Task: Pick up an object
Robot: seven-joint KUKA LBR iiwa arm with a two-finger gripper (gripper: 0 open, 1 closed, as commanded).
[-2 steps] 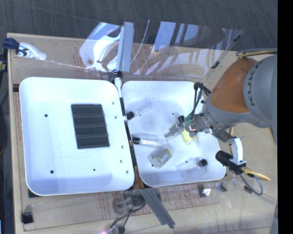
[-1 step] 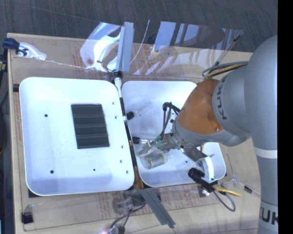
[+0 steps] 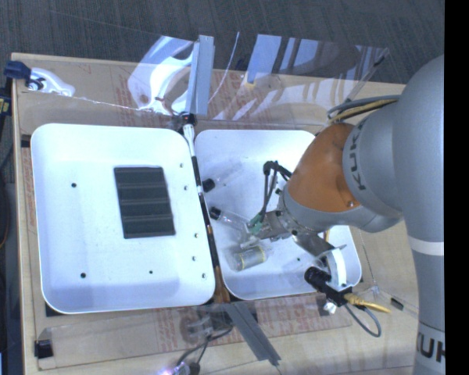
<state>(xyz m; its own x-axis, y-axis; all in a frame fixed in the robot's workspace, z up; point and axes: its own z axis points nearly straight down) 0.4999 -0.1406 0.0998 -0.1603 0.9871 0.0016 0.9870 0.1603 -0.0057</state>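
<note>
Left bin (image 3: pixel 55 209) holds a dark ribbed block (image 3: pixel 144 201), flat near its middle. Right bin (image 3: pixel 227 280) holds a small cylinder (image 3: pixel 250 256) lying on its side near the front, just below the gripper (image 3: pixel 259 226), whose opening cannot be judged. The arm (image 3: pixel 352 178) covers the bin's right half.

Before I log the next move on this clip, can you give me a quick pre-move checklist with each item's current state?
1. Arm over the right bin: ok, its wrist hangs above that bin's middle.
2. Gripper near a target: ok, it sits just above the small metallic cylinder.
3. Jaws open or shut: cannot tell, the wrist hides them.
4. Object held: cannot tell, nothing visible between them.
5. Left bin undisturbed: ok, the dark ribbed block lies flat.
6. Cable free of the cylinder: cannot tell.
</note>
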